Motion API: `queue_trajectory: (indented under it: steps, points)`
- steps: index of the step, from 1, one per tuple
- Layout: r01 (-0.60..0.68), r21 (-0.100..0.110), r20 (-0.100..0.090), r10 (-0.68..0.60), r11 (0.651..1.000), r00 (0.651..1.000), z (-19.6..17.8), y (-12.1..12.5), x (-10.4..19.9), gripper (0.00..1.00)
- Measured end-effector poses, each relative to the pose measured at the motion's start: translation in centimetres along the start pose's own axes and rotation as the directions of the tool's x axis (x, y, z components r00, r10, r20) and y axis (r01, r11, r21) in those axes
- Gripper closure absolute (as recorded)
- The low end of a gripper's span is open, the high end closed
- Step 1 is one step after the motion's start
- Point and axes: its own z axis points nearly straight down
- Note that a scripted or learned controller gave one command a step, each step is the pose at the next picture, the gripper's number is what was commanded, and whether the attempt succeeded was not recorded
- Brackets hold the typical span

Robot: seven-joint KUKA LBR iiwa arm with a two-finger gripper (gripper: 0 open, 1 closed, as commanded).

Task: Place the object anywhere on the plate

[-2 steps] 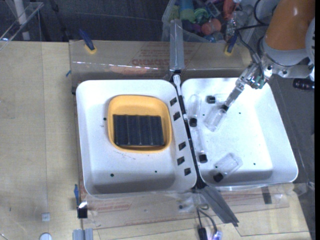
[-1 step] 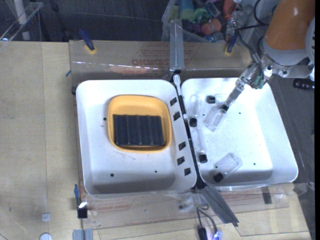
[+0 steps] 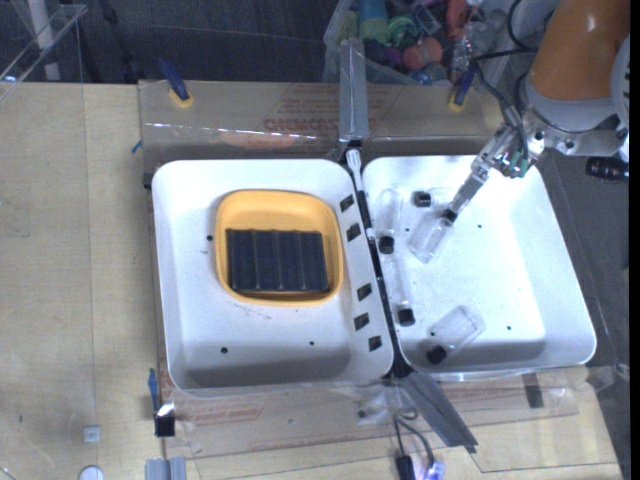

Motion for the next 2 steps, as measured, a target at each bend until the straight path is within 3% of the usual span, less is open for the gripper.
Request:
queue_trajectory:
  steps: [2]
  points:
    - [0.000,0.000,0.000,0.000,1.000,1.000,0.00,0.00,0.00,0.00]
